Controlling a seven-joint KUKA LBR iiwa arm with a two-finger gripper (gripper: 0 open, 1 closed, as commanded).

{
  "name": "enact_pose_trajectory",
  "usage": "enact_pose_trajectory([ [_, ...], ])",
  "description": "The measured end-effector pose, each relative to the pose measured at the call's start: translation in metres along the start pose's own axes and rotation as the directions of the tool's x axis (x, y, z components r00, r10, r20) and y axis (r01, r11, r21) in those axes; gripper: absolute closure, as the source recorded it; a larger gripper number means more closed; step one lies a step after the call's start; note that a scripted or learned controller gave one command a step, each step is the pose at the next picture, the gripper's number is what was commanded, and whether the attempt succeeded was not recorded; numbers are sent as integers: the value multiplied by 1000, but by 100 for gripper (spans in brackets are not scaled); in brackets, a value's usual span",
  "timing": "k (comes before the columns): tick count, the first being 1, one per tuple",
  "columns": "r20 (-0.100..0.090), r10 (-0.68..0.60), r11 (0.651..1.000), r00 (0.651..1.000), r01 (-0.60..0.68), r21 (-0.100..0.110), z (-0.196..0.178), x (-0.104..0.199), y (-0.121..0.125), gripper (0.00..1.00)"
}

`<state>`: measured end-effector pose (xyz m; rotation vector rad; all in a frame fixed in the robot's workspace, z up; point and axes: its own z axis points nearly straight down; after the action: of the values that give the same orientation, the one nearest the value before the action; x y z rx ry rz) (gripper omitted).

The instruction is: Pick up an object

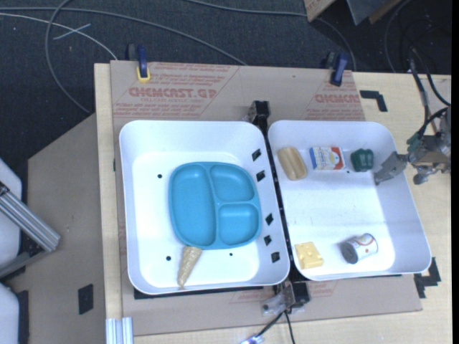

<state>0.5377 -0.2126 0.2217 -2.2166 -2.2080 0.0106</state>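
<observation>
Dark carpet with loose cables surrounds a pale bench [215,92] clamped at its far edge, and two white bins sit on it side by side. Largest thing in the left bin [136,192] is a blue divided plate [214,204] at its centre; a pale cone [188,264] lies at the plate's 7 o'clock, its wide end touching the plate rim.

In the right bin [401,228], a tan bread roll [292,163] sits at 11 o'clock, a small bottle [338,159] with a green cap lies on its side at 12 o'clock just beside the roll, a grey-and-white cup [358,248] lies tipped at 5 o'clock, and a yellow cheese block [309,255] rests at 7 o'clock.

At the right bin's 2 o'clock edge the gripper [393,169] hangs over the rim, nothing between its fingers; I cannot tell whether the claw is released or clenched.

My reading: the pick has not begun, and the arm is at the approach step. No one object is singled out; the bottle is nearest, at the gripper's 9 o'clock. The next move calls for travelling inward over a chosen object, descending with fingers spread across its narrow side, then closing.
</observation>
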Motion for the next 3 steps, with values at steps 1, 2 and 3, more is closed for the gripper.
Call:
enact_pose_trajectory([
  [1,4,-4,1000,1000,4,-13,-7,1,3,0],
  [2,1,-3,1000,1000,3,-8,42,-4,-6,0],
  [3,1,-3,1000,1000,3,-8,102,-11,-9,0],
])
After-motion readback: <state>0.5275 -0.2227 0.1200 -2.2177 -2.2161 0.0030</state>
